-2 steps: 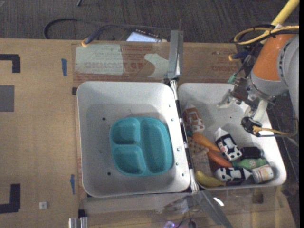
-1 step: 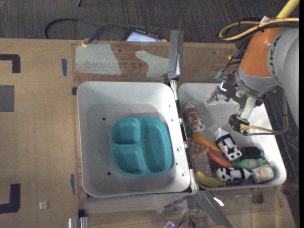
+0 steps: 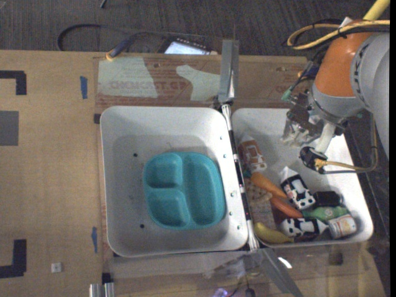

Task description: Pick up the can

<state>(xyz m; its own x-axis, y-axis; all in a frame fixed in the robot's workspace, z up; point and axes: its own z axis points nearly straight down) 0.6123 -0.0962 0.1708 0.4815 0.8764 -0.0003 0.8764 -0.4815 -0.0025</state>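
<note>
banana (image 3: 270, 233), brown can (image 3: 251, 155) lying flat

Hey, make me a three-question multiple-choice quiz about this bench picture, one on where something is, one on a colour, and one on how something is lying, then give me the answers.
1. Where does the brown cylindrical can lie?
A. In the left white bin
B. In the right white bin
C. On the cardboard outside the bins

2. What colour is the divided plastic tray in the left white bin?
A. Teal
B. Red
C. Yellow

3. How does the brown can rest?
A. Standing upright
B. On its side
C. Lifted between the gripper's fingers

Answers:
1. B, since the can sits in the right white bin, close to the wall shared with the left bin.
2. A, since the three-compartment tray is teal all over.
3. B, since its long side faces the camera on the bin floor, with the gripper apart from it, further right.
</note>
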